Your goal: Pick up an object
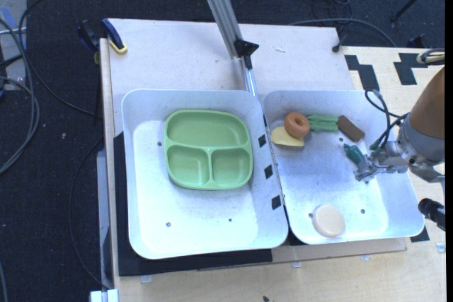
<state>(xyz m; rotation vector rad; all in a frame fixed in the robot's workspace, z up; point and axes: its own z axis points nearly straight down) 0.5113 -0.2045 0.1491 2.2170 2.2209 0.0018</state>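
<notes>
From the camera above the bench, two shallow white bins sat side by side. The left bin [141, 223] held a pale green divided plate [209, 149] — one long compartment across the top and two smaller ones below, all of them bare. It lay in the upper middle of that bin, flat on the floor.

The right bin [368, 223] carried the loose pieces. Near its upper left corner an orange ring like a doughnut [297, 125] rested against a yellow wedge [287, 138], the two touching. Just to their right lay a green, leafy-looking piece [323, 123], and beside that a brown block [350, 128], tilted. A round cream disc [329, 221] sat alone near the bin's lower edge, well apart from the rest.

My gripper [362, 170] reached in from the right, over the right half of that bin, low to the floor. A small teal object [352, 153] lay just at its tip — I could not tell whether it was between my fingers or merely beside them, nor whether they were spread or pressed together; the view was too small and cluttered there. The orange band of my arm [432, 109] stood over the bin's right rim.
</notes>
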